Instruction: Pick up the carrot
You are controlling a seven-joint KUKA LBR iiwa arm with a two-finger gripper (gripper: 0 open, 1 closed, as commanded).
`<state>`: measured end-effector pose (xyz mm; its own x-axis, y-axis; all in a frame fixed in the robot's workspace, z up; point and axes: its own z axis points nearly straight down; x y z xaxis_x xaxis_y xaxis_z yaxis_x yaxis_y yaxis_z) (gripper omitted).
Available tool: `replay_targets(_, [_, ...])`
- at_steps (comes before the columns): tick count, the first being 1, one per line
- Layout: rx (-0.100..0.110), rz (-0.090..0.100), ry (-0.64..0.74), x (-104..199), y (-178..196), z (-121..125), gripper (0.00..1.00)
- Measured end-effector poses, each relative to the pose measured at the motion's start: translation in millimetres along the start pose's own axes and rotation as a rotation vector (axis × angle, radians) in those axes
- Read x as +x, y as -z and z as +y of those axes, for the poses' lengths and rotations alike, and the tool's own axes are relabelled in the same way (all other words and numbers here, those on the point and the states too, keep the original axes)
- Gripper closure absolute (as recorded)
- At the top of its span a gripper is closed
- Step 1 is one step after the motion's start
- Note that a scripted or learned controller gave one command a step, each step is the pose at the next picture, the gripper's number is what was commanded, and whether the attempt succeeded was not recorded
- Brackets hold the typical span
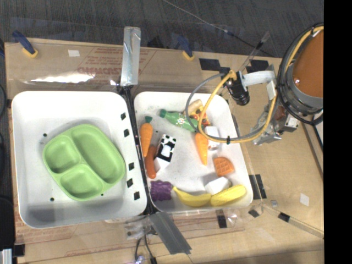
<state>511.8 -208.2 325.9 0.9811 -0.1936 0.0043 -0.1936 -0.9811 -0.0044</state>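
The task is not yet started, as far as I can judge: no carrot is lifted. Two carrots lie in the bin at 3 o'clock (pixel 184 172). The first carrot (pixel 146 138) lies along the bin's 9 o'clock wall, with its thin end pointing toward 6 o'clock. The second carrot (pixel 202 147) lies near the middle of the same bin, a little toward 3 o'clock. Which of them is meant, the task does not say.

The gripper (pixel 269 132) hangs over the tabletop (pixel 286 197), outside the bin's 3 o'clock wall and apart from both carrots. Nothing is seen in it, and I cannot tell if it is open or closed. The reach, the grasp and the lift are all left to do.

Around the carrots the bin is crowded:
- a green bottle (pixel 177 118) at 12 o'clock
- a black-and-white toy (pixel 166 147) between the two carrots
- an orange ribbed piece (pixel 223 165) toward 4 o'clock
- a purple grape bunch (pixel 161 190) at 7 o'clock
- a banana (pixel 192 197) along the 6 o'clock wall

The bin at 9 o'clock (pixel 30 120) holds a green divided plate (pixel 82 161), and the plate's compartments hold nothing.
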Motion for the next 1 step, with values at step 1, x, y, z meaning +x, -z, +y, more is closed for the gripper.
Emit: replay_targets(1, [0.001, -0.003, -0.001, -6.1, -21.2, 1.7, 1.00])
